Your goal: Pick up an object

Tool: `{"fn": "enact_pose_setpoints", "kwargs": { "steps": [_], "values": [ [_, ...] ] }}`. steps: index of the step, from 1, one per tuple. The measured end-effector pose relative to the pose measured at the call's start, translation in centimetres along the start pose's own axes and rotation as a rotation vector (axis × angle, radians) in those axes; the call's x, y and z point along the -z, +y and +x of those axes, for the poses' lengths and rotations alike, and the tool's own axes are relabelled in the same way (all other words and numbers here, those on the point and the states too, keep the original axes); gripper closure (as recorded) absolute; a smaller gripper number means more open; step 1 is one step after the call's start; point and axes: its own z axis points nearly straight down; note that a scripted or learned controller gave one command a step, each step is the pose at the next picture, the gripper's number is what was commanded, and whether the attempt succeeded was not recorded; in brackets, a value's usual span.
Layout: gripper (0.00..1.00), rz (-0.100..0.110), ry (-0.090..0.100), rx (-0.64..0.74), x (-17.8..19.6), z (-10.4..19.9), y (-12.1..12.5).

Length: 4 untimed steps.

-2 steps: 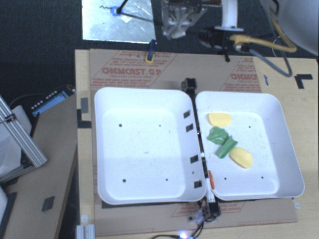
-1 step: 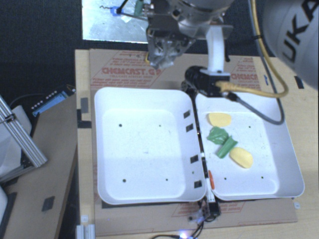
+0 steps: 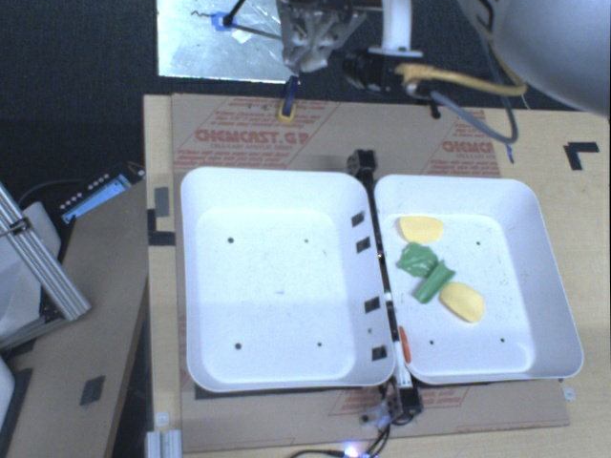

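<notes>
Well apart from the raised jaws (image 3: 307, 51), three objects (image 3: 435, 267) mid-right bin (image 3: 549, 246).

Bright overhead light, soft focus, glare on bins (image 3: 200, 198).

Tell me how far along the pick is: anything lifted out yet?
Nothing looks picked. Two yellow pieces and a green piece lie in the right bin. The gripper is raised above the bench's far edge, away from both bins, with nothing visible between its fingers. Left: move over the right bin, descend, grasp, lift.
</notes>
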Motion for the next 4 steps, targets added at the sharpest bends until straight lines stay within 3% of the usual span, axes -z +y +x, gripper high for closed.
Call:
{"fn": "enact_pose_setpoints", "kwargs": {
  "steps": [1, 2, 3, 4],
  "values": [
    [1.00, -0.001, 0.000, 0.000, 0.1, 0.0, 5.4],
    [1.00, 0.003, 0.002, 0.007, -0.4, 0.2, -1.9],
    [1.00, 0.000, -0.004, -0.012, -1.1, -13.7, 1.2],
    [1.00, 0.001, 0.001, 0.006, 0.2, -9.5, -2.4]
  ]
}}
